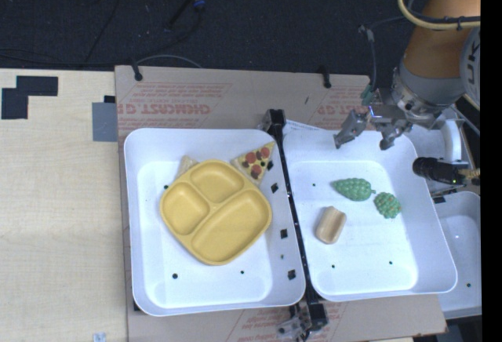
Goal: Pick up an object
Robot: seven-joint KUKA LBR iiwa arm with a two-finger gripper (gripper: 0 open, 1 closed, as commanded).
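Note:
My gripper (pixel 367 133) hangs above the back edge of the right bin (pixel 435 254), its two fingers spread open with nothing between them. Below it in the right bin lie a green bumpy piece (pixel 352 189), a second smaller green bumpy piece (pixel 387 205) to its right, and a tan bread-like piece (pixel 330 224) nearer the front. In the left bin (pixel 145 254) a yellow divided plate (pixel 216 211) rests, with a pizza slice toy (pixel 256 161) touching its back right rim.
A black divider (pixel 286 207) runs between the two bins. Cardboard (pixel 235 97) lies under the bins, on a light wooden bench (pixel 55 215). A black fixture (pixel 439 169) sticks in at the right bin's right rim.

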